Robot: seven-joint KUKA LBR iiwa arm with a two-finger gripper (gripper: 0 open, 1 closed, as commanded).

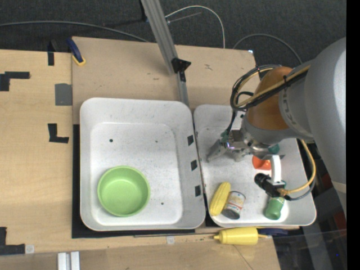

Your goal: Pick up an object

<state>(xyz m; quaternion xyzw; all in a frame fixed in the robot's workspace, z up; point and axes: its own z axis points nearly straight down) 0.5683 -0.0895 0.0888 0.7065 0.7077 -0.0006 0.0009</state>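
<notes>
Metal gripper (216, 149), fingers spread and holding nothing, hovers above ridged yellow corn (220, 199) and a cylindrical can (233, 205).

Lime-green bowl (123, 190) in speckled white left bin (138, 114); yellow corn cob (220, 199), green bottle (274, 207), yellow bottle (238, 236), orange-banded grey arm (292, 100).

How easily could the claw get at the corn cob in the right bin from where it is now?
Probably easily. The claw hangs just above the corn cob, with bare bin floor between them. The small can lying against the cob may crowd a grasp.
</notes>
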